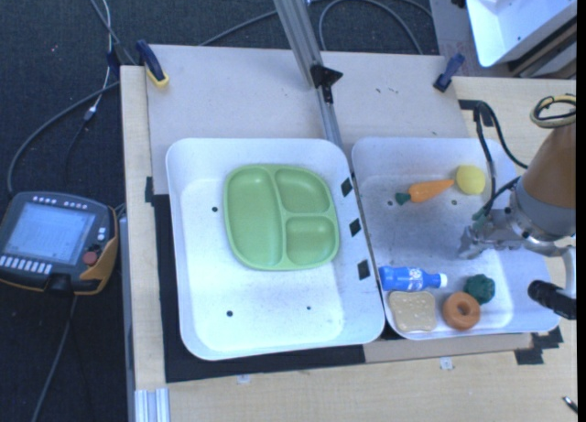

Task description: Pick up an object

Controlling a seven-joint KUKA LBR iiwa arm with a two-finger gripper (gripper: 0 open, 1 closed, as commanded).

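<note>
The right bin (417, 228) holds several small things. An orange carrot (428, 190) lies next to a yellow ball (470, 179) at the far side. Along the near side are a blue bottle (412, 277) on its side, a tan bread slice (412, 310), a brown donut (461, 310) and a dark green lump (479, 287). My gripper (476, 239) hangs low over the right part of this bin, between the yellow ball and the green lump, over bare bin floor. Nothing shows in its grasp.
The left bin (211, 301) carries a green divided plate (281, 216). A metal pole (302, 17) slants over the bench's back towards the gap between the bins. Blue clamps (151, 63) grip the back corners. A teach pendant (55, 242) lies on the floor at left.
</note>
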